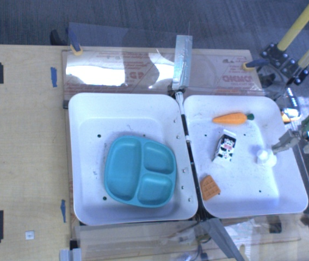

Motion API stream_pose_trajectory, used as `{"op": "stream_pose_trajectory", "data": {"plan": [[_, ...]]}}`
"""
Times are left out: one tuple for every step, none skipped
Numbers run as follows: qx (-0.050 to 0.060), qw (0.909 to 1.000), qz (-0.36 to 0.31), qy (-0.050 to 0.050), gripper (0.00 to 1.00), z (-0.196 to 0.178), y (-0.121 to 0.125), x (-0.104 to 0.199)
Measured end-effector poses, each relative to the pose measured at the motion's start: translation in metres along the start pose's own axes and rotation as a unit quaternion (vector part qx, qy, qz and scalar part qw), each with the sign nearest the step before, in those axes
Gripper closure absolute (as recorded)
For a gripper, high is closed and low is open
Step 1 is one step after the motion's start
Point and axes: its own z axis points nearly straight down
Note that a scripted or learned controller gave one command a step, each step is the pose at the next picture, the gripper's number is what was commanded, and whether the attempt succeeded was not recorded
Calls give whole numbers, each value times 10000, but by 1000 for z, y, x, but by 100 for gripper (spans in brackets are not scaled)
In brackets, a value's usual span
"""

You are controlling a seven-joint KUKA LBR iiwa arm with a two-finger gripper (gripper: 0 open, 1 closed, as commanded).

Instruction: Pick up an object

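Left of the gripper, grip state unclear, lie one carrot, one cow-print block, one waffle.

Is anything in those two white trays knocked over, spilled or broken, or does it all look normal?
Nothing looks spilled or broken. The teal divided plate sits slightly turned in the left white bin. In the right white bin, the orange waffle-like piece lies against the near-left wall, while the orange toy carrot and black-and-white toy lie loose.
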Motion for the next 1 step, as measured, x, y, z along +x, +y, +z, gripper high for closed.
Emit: {"op": "stream_pose_trajectory", "data": {"plan": [[50,9998,177,18,0,90,76,47]]}}
